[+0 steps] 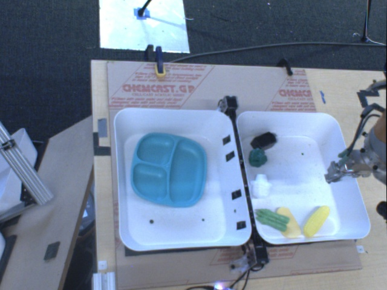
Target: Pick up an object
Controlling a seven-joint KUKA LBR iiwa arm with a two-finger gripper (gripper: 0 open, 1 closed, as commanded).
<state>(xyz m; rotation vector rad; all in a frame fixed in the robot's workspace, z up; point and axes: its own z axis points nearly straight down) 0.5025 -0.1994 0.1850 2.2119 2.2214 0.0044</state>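
The right bin (338, 132) holds several small toys. A black piece (263, 140) and a dark green piece (258, 157) lie near its left wall. Below them sits a white piece (261, 186). Along the front lie a green bean pod (271, 219), a yellow wedge (289, 221) and a yellow corn cob (317, 220). My gripper (334, 173) hangs at the right side of this bin, above and right of the corn cob, apart from every toy. Nothing shows in its grasp.
The left bin (127, 222) bears a blue divided plate (169, 169). A black clip strip (234, 168) runs along the seam between the bins. The arm (370, 156) comes in over the right rim. Cables cross the cardboard sheet (260, 80) behind the bins.
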